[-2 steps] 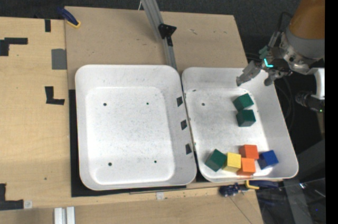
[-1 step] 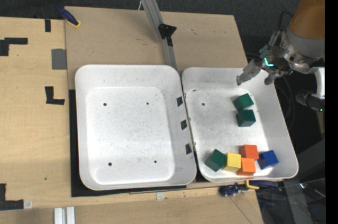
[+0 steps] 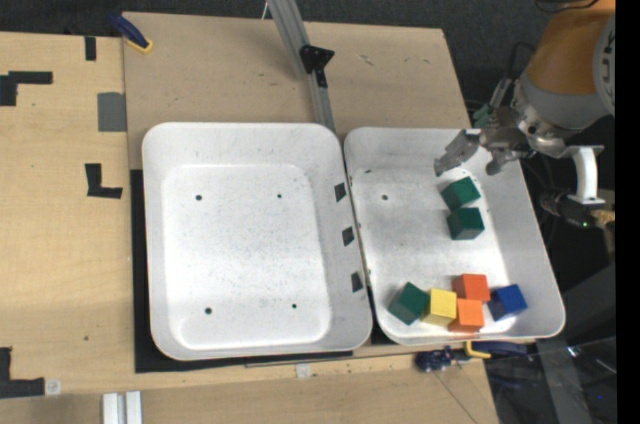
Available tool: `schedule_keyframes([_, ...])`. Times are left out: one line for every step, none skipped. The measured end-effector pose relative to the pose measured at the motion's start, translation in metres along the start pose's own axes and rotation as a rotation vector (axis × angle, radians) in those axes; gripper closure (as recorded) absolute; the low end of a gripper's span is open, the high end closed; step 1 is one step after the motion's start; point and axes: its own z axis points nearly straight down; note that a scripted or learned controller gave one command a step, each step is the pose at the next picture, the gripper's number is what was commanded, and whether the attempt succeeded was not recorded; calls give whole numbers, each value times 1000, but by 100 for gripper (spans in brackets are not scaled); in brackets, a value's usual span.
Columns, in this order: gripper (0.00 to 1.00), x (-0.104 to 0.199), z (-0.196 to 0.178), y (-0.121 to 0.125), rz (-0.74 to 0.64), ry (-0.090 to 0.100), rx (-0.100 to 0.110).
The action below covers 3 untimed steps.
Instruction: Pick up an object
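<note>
My gripper (image 3: 470, 155) over right bin's (image 3: 395, 212) far edge, fingers spread, grasping nothing, two dark green blocks (image 3: 462, 207) just below, colored cubes (image 3: 455, 302) at near edge.

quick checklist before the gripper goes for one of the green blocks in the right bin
1. Gripper over the right bin: ok.
2. Nothing held between the fingers: ok, they look spread.
3. Upper green block just below the gripper: ok.
4. Upper block apart from the lower green block: cannot tell, they sit very close.
5. Cluster of blocks at the near rim is out of the path: ok.
</note>
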Motion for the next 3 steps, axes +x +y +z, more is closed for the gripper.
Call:
schedule_keyframes([0, -1, 64, -6, 1, 1, 3])
schedule_keyframes([0, 2, 99, 4, -1, -4, -22])
schedule_keyframes([100, 4, 92, 3, -3, -2, -18])
